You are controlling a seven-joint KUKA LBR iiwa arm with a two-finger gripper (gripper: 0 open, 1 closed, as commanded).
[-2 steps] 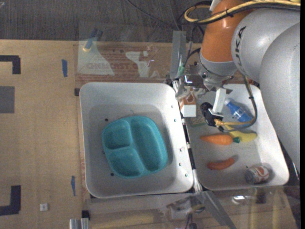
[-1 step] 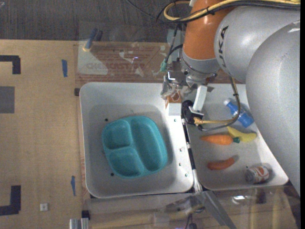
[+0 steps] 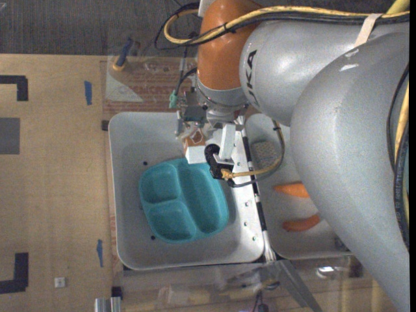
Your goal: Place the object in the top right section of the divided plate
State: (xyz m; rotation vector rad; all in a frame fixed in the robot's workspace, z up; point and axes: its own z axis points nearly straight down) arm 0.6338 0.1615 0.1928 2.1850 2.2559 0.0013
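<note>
Plate: a teal divided plate point(image 3: 184, 201), smooth matte plastic with rounded corners and raised ridges that split it into three hollows. It lies flat in the left bin, turned at a slant to the bin's walls.
Plate's long axis: runs from upper left to lower right, roughly, though the slant makes it hard to call exactly.
Left bin: shallow white bin point(image 3: 127, 194), smooth with rounded corners, a few small dark specks on its floor.
Right bin: second white bin point(image 3: 283, 239), just beside the first, largely covered by the arm.
Arm: big grey glossy arm point(image 3: 338, 109) with an orange band point(image 3: 224, 38) above the wrist, reaching in from the right and blocking much of the right bin.
Pincer: the pincer point(image 3: 195, 145) hangs over the plate's upper edge; I cannot tell from here how its fingers stand.
Object: something small, white with a brownish top point(image 3: 194, 149), sits right at the pincer's tip by the plate's upper rim; held or just beside it, I can't say.
Cables: yellow and black cables point(image 3: 250, 171) loop off the wrist.
Other things: two orange tapered pieces point(image 3: 300, 223) lie in the right bin, partly under the arm.
Counter: pale wooden counter point(image 3: 52, 194), with blue tape bits and black corner marks.
</note>
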